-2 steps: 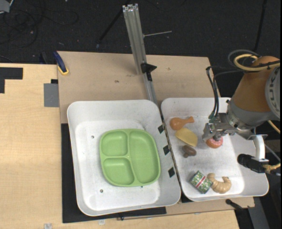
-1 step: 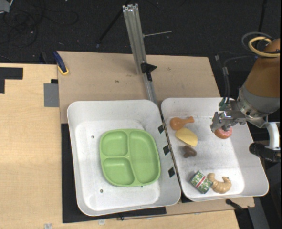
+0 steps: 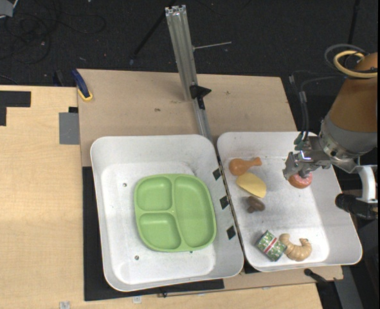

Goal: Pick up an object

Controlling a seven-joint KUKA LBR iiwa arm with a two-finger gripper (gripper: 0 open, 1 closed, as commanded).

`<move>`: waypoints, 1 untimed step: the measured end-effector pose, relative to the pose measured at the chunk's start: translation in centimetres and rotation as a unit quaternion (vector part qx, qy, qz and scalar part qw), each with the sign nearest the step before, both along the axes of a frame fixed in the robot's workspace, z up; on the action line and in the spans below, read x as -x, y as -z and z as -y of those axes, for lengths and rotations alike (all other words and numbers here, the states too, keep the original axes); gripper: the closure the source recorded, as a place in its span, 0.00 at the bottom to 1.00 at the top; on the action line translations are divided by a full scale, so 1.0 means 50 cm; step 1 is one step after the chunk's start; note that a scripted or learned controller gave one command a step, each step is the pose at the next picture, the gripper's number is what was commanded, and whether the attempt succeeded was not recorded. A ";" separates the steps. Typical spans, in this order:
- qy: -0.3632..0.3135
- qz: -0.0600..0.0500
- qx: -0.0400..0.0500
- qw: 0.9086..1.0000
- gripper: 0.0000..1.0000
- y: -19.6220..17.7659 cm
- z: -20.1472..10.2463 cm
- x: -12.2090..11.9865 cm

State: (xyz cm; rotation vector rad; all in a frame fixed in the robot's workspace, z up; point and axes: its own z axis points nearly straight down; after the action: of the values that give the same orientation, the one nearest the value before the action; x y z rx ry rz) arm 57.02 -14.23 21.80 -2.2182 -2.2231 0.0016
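Note:
The right bin (image 3: pixel 331 237) holds several small items: an orange drumstick-shaped piece (image 3: pixel 244 165), a yellow wedge (image 3: pixel 252 185), a small brown lump (image 3: pixel 254 205), a green can (image 3: pixel 269 245), a tan croissant (image 3: pixel 296 248) and a red round object (image 3: pixel 301 181). My gripper (image 3: pixel 299 171) hangs low at the bin's right side, directly over the red object and touching or nearly touching its top. The fingers hide part of that object.
The left bin (image 3: pixel 112 172) carries a green divided plate (image 3: pixel 175 212). A metal post (image 3: pixel 183 50) rises behind the bins. Black clips (image 3: pixel 223 201) sit along the seam between the bins. The bench edge lies just beyond the right bin.

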 end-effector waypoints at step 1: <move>-0.002 0.000 -0.001 1.000 1.00 -0.019 -0.103 -0.035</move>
State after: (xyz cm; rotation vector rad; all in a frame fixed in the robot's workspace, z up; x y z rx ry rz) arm 58.79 -9.09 22.73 -2.2140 -2.2257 -0.0018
